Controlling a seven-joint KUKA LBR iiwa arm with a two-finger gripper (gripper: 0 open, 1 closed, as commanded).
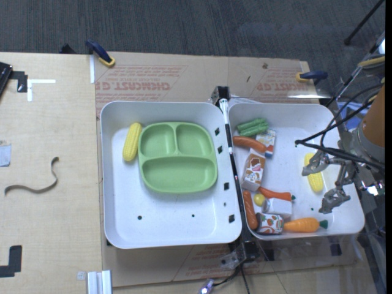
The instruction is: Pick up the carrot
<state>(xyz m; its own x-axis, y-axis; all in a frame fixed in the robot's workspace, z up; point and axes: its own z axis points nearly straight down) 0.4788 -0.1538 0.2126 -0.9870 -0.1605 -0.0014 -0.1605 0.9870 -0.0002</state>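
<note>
A carrot [301, 225], orange with a green tip, lies along the front wall of the right bin [349, 222]. A second, thinner orange piece with a green end [277, 195] lies just behind it, near the bin's middle. My gripper [326, 181] hangs over the right side of this bin, behind and to the right of the front carrot. It is open, with nothing between its fingers. A small yellow corn cob [315, 177] lies on the bin floor beside its far fingertip.
The right bin also holds green beans [253, 126], an orange-red piece [247, 143], small cartons [254, 170], a sausage [248, 206] and a red and white pack [270, 223]. The left bin [165, 225] holds a green divided plate [177, 157] and a corn cob [131, 141].
</note>
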